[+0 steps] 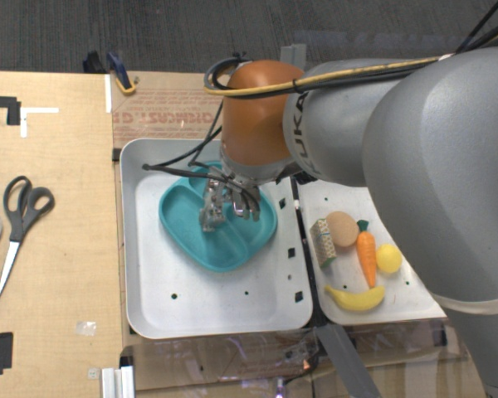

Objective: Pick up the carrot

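The carrot (366,256), orange with a green top, lies in the right bin (415,301) between an egg-shaped brown item and a yellow lemon. My gripper (224,207) hangs over the left bin (149,297), above a teal dish (224,251), well to the left of the carrot. Its metal fingers (209,214) point down with nothing visible between them. The grey arm with its orange band (257,110) covers the upper right of the view.
In the right bin also lie a banana (355,298), a lemon (388,259), a tan egg-like item (343,229) and a small packet (324,243). Scissors (21,214) rest on the wooden board to the left.
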